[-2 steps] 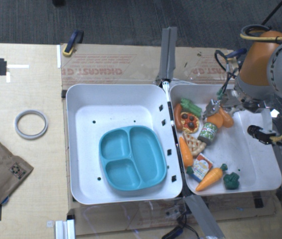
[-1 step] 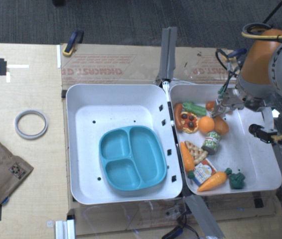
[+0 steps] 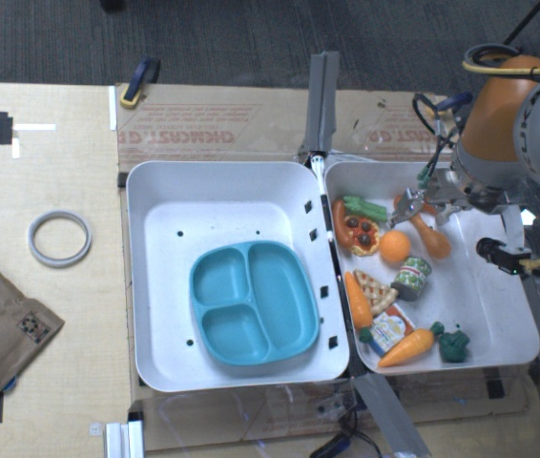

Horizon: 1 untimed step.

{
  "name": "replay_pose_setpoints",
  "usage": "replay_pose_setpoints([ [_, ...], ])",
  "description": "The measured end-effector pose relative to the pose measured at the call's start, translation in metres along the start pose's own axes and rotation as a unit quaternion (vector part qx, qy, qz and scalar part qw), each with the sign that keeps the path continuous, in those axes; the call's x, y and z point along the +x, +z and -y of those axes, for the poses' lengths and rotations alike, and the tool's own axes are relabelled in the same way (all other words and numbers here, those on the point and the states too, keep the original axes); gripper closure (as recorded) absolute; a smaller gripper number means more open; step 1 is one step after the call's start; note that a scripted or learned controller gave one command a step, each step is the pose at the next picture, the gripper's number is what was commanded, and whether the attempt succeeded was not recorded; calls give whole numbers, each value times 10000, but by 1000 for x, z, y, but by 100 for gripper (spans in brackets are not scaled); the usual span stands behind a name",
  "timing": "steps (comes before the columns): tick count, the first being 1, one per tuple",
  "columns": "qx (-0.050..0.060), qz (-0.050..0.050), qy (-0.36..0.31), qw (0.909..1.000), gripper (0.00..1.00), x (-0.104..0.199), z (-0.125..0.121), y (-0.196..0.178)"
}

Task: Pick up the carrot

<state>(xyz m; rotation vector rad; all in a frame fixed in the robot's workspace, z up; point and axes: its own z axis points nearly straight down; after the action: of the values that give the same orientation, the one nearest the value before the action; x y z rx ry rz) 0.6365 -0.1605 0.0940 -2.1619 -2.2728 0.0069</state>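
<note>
A: Looking for the carrot (image 3: 407, 346), I find it at the lower right of the frame, in the right bin (image 3: 499, 299), near the bottom wall. It tapers, smooth and orange, its long axis running from lower left up to the right, where dark green leaves (image 3: 454, 343) sit at the thick end.

B: And the gripper (image 3: 421, 206)?

A: Up near the top of that same bin, well apart from the carrot. So the carrot lies down the frame from it, slightly left. Whether the jaws are open or closed, I cannot tell; the tip is small and cluttered.

B: What sits between them?

A: A round orange (image 3: 395, 246), a small can (image 3: 410, 278), and a waffle-textured piece (image 3: 375, 292). An orange, sausage-like piece (image 3: 431, 239) lies just below the gripper. A second orange stick (image 3: 358, 299) lies along the left wall and could be mistaken for the target.

B: The other bin?

A: The left bin (image 3: 155, 256) holds a glossy blue divided plate (image 3: 253, 301). I judge the move needs a reach down the frame, jaws set across the taper.
</note>
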Motion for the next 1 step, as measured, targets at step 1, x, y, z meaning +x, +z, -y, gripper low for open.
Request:
replay_pose_setpoints([
  [1,-6,-4,-483,9988,0,70,43,6],
])
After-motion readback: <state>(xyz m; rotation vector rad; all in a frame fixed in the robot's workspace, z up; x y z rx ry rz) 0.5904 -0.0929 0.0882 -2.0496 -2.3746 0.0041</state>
